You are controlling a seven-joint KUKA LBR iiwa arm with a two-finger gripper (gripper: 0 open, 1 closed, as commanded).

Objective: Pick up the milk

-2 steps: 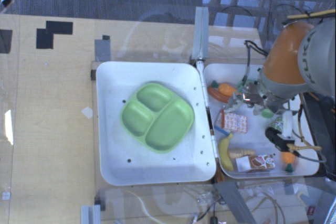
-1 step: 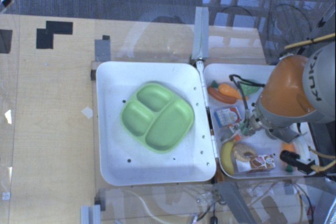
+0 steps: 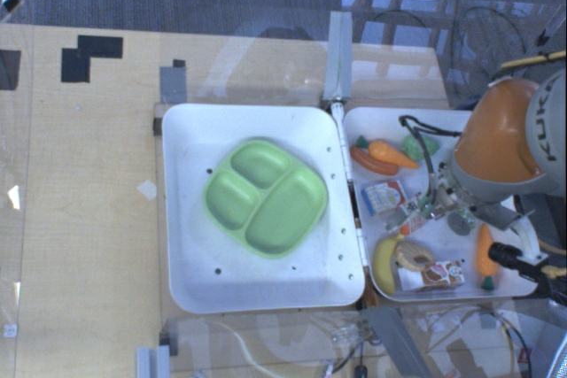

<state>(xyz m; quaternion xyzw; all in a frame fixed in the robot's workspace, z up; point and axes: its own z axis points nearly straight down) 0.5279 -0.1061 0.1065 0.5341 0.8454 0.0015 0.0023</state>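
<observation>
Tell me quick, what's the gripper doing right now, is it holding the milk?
Gripper: low in the right bin beside the milk; open or closed cannot be told, and no item is visibly held.

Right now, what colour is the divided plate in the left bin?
Light green plate, clearest in the camera view.

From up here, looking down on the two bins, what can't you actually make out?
- Gripper: too small and cluttered in the camera view to tell how it stands.
- Milk carton: its label is too small to read.
- Right bin: the arm's orange band covers its far right side.
- Carrot: partly hidden behind the arm's black fittings.
</observation>
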